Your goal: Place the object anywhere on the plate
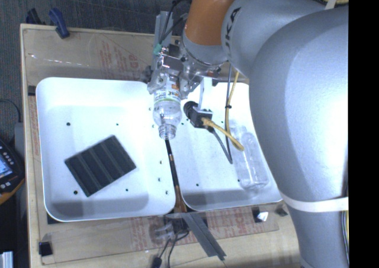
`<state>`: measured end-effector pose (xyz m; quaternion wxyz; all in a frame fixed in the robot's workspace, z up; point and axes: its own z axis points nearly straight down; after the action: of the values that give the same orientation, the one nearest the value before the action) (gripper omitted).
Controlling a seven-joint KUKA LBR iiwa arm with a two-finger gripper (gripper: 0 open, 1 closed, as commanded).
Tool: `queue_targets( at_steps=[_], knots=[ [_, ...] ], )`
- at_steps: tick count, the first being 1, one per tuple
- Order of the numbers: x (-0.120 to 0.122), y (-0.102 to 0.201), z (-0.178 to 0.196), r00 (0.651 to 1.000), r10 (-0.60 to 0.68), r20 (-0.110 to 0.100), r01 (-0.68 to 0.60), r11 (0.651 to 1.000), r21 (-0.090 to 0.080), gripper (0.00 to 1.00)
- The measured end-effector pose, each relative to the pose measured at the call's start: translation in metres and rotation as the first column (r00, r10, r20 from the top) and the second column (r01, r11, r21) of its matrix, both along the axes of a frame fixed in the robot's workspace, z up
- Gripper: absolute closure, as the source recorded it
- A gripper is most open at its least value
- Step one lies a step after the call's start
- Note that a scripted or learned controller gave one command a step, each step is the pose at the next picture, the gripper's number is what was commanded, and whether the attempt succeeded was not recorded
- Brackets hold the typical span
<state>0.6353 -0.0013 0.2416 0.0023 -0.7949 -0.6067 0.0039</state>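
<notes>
While the big grey arm (pixel 296 101) reaches in from the right with its orange band (pixel 210 6) up top, the gripper (pixel 167 83) hangs right over the seam between the two white bins, and there it is: a clear plastic bottle (pixel 167 109) clamped between the fingers, hanging neck-down, its label showing just under the gripper and its cap end pointing toward the dark gap where the bins meet. The bottle is off the floor of either bin, sitting above the left bin's right rim. Over in the left bin (pixel 53 142), the dark ribbed plate (pixel 100 165) lies flat and turned at an angle, toward the near left part of the bin, well apart from the bottle. In the right bin (pixel 204 198), a second clear bottle (pixel 249 163) lies on its side close to the arm's body, near the right wall. A black cable with a yellowish hose (pixel 222 131) dangles from the wrist across that right bin. At the bench's far left corner sits a blue clamp (pixel 58 22).
</notes>
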Motion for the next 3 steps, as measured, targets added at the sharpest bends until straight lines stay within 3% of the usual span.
queue_targets(
  at_steps=[1, 2, 3],
  knots=[
    [-0.024, 0.025, -0.021, 0.997, -0.078, 0.001, 0.078, 0.997, 0.0, 1.0],
    [-0.053, 0.06, 0.005, 0.996, -0.094, 0.002, 0.094, 0.996, -0.001, 1.0],
    [-0.118, 0.107, 0.006, 0.996, -0.088, 0.003, 0.088, 0.996, -0.001, 1.0]
  ],
)
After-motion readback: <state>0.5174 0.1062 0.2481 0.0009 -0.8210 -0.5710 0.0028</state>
